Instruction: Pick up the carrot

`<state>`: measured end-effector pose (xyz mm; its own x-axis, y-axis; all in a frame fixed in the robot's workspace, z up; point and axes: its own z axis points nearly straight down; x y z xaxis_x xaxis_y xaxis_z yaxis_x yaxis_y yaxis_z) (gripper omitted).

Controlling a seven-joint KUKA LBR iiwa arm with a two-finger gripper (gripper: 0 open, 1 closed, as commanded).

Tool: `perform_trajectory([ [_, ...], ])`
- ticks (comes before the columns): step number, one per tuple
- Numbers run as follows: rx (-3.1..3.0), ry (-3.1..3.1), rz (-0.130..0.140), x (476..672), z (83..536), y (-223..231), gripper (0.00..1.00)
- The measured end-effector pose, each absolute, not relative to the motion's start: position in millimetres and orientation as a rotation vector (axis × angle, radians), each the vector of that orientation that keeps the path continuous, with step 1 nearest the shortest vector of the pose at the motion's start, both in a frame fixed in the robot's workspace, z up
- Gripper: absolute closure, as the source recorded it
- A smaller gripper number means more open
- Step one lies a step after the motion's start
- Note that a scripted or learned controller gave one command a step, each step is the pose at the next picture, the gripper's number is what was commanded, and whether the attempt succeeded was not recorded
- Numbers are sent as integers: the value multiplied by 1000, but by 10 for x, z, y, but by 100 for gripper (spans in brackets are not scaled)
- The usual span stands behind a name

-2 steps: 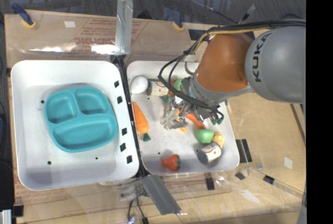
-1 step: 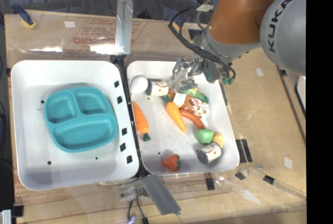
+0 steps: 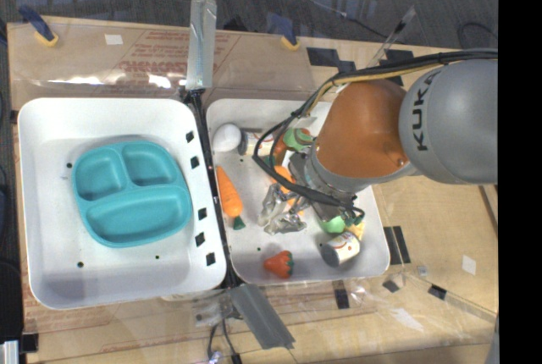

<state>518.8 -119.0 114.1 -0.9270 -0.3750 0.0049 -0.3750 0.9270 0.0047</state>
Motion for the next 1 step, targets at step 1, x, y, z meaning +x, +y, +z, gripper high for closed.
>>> perform_trajectory([
  [1, 602, -3084, -1, 5209, 1170, -1191, 0],
])
